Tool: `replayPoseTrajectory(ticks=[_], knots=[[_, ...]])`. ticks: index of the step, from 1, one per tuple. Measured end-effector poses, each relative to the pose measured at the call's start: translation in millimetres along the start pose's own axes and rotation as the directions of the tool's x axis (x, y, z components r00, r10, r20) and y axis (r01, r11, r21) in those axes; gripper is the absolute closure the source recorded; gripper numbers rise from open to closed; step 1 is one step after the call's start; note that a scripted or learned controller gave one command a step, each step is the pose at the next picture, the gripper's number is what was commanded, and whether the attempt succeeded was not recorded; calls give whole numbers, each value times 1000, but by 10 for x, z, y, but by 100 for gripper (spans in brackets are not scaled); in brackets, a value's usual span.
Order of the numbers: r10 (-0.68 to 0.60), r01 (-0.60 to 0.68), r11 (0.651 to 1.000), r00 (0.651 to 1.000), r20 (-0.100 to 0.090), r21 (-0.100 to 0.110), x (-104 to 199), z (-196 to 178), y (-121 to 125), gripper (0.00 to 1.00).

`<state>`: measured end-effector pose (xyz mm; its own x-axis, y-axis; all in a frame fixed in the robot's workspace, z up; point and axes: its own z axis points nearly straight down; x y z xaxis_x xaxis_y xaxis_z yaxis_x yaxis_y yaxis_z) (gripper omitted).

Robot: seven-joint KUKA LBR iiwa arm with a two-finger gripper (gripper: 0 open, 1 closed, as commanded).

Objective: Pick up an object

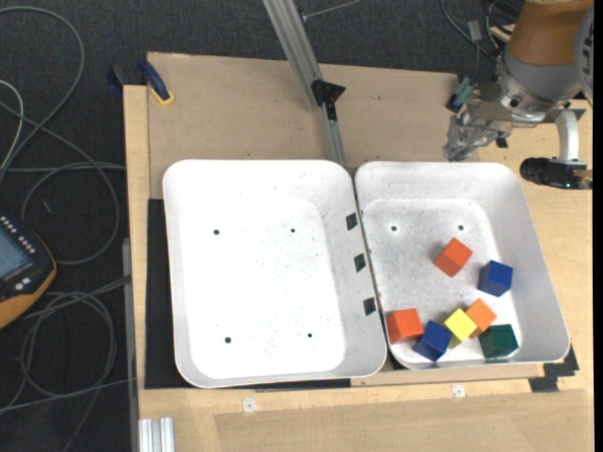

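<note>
Right now my jaws (pixel 464 144) hang over the bare surface (pixel 245 111) just beyond the far rim of the right bin (pixel 528 215); whether they are apart or together I cannot tell. Seven cubes sit in that bin: an orange cube (pixel 453 256) alone near its middle, the rest bunched at its near edge, with a yellow cube (pixel 460 324) touching its neighbours. Coming down on that bunch, I might nudge several and grip none; the lone cube looks safer. Beside the right bin lies the left bin (pixel 254 271). Cables (pixel 57 186) trail over dark carpet past it.
</note>
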<state>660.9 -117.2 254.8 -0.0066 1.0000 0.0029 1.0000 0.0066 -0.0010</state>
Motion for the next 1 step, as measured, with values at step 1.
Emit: replayPoseTrajectory(ticks=[1], knots=[[-1, 1, 1000, 1000, -1, 1, 621, 67, -48, 100]])
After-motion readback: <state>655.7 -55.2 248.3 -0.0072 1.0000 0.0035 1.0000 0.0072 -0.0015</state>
